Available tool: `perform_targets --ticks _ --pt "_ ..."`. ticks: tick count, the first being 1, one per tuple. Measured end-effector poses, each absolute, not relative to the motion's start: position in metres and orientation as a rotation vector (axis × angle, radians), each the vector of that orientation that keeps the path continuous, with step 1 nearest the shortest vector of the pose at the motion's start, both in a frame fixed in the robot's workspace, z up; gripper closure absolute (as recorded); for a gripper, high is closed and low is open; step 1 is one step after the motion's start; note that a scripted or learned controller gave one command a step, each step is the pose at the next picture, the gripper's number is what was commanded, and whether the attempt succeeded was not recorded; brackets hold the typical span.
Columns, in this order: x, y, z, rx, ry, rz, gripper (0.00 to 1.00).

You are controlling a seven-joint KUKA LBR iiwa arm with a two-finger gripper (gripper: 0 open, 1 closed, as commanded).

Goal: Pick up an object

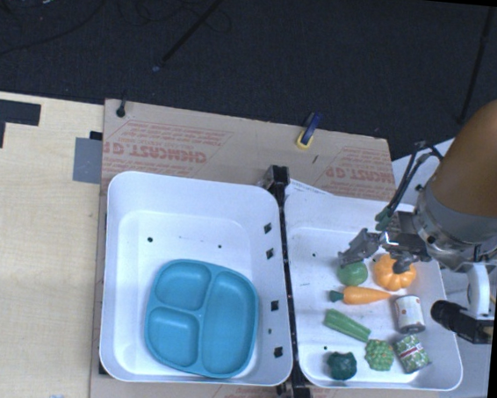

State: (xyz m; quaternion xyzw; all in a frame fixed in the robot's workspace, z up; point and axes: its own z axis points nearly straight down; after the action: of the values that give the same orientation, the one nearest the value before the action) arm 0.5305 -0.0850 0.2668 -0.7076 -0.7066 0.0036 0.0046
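Two white bins side by side; right bin (pixel 452 365) crowded around the toy carrot (pixel 364 295): green ball (pixel 353 273) and orange pumpkin (pixel 394 274) just above, can (pixel 409 313) beside, green pod (pixel 346 324) and broccoli (pixel 380 354) below. Tool (pixel 369 243) above the ball, grip impossible to tell. Blue tray (pixel 202 317) in the left bin (pixel 123 216).

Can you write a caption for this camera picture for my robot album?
Robot claw above toy veggies in right bin; blue tray in left.

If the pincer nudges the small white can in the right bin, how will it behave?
The can lies on its side, so it would probably roll. It looks small, likely light. The carrot and the bin wall lie nearby and might stop it.
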Motion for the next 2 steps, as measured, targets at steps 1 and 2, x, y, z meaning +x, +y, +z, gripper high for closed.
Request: perform_targets --ticks 1,2 --pt "0.532 -0.085 0.271 -2.221 -2.221 0.001 0.0" --pt "0.538 -0.082 0.209 -2.216 -2.217 0.008 0.0"
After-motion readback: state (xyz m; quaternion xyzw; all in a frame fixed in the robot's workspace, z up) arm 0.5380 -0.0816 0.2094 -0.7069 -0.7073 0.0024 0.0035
